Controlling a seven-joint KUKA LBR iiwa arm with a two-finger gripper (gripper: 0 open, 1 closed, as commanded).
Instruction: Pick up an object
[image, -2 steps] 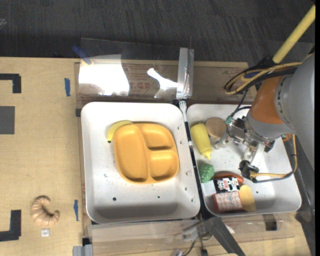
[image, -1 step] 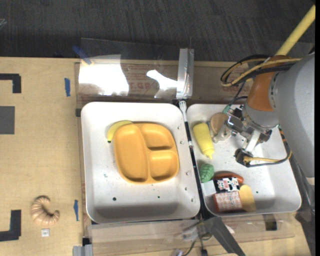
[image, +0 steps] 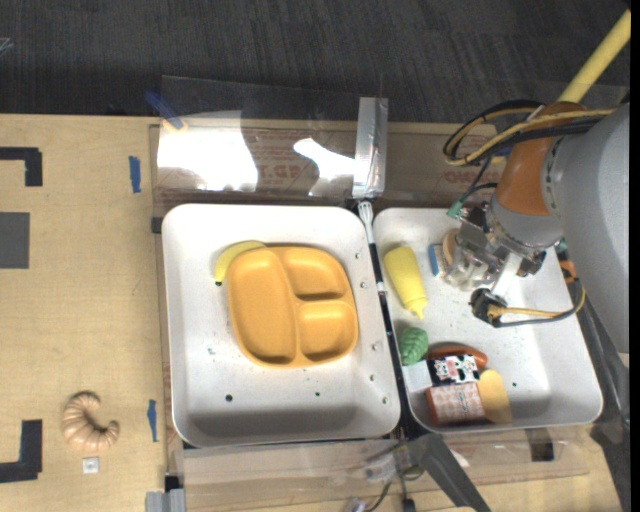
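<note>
Down at the front of the right bin (image: 570, 400) lie a red packet (image: 456, 403), a small yellow lump (image: 494, 393) and a green toy (image: 414, 345), all below and to the left of the jaws (image: 463, 262). I cannot tell how the jaws are set or whether they hold a thing; they hang low over the back of that bin. A yellow bottle (image: 405, 278) lies just to their left, near the wall. It looks like the closest thing to pick. It is round and smooth, so it could roll or slip away. A yellow tray (image: 290, 303) sits far left, in the other bin (image: 190, 330).
</note>
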